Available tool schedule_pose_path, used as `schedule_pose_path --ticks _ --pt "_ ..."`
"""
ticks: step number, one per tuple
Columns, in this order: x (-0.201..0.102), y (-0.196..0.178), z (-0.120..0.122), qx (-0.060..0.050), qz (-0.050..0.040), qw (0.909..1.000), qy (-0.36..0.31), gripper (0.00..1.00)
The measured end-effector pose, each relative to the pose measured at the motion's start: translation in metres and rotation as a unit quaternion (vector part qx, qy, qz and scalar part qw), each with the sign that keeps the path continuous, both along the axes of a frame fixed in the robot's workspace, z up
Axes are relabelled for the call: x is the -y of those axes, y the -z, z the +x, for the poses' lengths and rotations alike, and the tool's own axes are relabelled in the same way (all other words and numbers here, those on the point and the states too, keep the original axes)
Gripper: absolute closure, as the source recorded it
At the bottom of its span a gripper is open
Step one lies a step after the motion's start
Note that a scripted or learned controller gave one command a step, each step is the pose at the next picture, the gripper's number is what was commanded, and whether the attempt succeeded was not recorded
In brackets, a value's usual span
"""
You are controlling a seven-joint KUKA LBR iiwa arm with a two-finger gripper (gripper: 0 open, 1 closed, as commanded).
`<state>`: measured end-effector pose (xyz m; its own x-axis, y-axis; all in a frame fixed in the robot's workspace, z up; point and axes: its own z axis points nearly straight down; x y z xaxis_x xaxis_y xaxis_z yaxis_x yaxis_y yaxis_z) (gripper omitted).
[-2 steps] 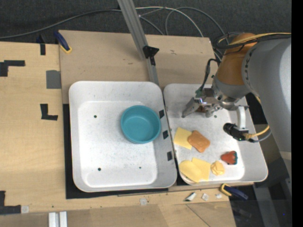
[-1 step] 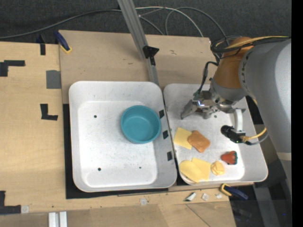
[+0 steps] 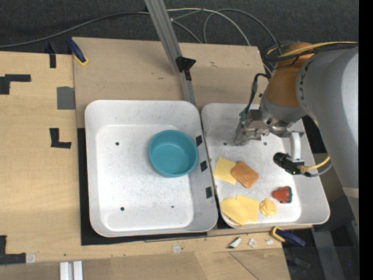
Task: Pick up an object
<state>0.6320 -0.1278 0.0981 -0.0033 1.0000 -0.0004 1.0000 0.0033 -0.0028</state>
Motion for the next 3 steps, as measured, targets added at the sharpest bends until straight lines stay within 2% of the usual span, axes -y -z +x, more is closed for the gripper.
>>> schedule_pose_path --ticks 2,3 --pt "0.012 -0.116 0.003 0.004 -0.0005 1.0 0.001 1.0" --pt "0.017 -0.161 0.0 0.003 -0.0004 1.0 0.001 1.0"
